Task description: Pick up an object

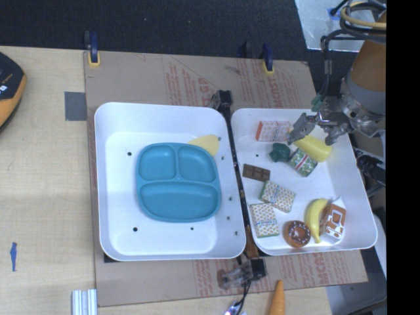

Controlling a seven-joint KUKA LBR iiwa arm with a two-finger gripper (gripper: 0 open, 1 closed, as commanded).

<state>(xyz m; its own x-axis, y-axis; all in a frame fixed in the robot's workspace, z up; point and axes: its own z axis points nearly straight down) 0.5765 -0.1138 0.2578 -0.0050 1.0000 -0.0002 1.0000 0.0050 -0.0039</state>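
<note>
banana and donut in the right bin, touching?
Cannot tell. In the camera view the banana curves right beside the donut, edges meeting with no visible gap, but contact versus overlap isn't plain.

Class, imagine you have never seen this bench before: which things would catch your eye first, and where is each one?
The big blue divided plate lies in the middle of the left bin. The right bin holds a scatter of small things, among them a banana and a donut near its front edge. At its far right, the gripper hovers over a yellow block.
</note>
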